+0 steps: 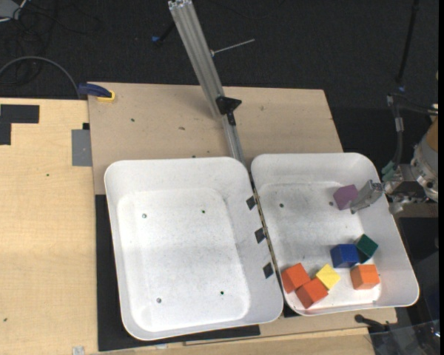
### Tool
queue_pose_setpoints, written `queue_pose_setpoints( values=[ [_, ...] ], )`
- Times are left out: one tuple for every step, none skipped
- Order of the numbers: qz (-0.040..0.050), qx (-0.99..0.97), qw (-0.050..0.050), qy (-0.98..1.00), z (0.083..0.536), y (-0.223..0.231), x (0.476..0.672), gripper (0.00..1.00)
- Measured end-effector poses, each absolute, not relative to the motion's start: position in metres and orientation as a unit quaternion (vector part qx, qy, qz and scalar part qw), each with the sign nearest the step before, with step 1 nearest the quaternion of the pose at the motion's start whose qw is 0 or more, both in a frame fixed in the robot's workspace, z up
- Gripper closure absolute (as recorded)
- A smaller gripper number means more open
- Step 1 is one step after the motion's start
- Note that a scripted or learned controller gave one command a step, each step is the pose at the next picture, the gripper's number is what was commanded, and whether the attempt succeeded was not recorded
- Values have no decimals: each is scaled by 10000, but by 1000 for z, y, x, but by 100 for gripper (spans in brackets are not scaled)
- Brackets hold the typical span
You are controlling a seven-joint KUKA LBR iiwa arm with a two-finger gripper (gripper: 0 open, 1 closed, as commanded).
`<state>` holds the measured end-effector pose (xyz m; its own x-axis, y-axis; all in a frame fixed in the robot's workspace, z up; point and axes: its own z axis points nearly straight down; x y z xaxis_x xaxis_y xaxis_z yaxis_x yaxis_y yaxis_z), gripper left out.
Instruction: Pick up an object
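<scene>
Currently: light wooden table carries two shallow white plastic bins side by side, rims touching in the middle where small black clips sit. Left white bin shows bare floor with a few dark dots. Right white bin holds all the blocks. Slanted grey aluminium rail runs from the top of the frame down to the gap between the bins. Grey robot arm enters at the right edge, level with the right bin's upper half. Its claw reaches leftward over the bin's right side; a grey finger lies just beside the purple block, touching or nearly so. Can't tell if the claw is released or clenched, and can't see the block between fingers. Purple block sits alone in the bin's upper right, well apart from the rest. Remaining blocks cluster at the bin's near right corner: blue cube touching dark green cube, orange cube just below them, yellow cube between blue and two red-orange cubes at the near rim.
</scene>
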<state>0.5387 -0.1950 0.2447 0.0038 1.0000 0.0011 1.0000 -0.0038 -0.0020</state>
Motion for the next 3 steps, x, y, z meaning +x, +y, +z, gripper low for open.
queue_pose_setpoints(
  values=[
    [23, -7061, 51, -7081, 97, -156, 550, 0],
    [12, -7094, 22, -7048, 111, -159, 551, 100],
    [11, -7105, 23, -7037, 111, -159, 551, 0]
  ],
)
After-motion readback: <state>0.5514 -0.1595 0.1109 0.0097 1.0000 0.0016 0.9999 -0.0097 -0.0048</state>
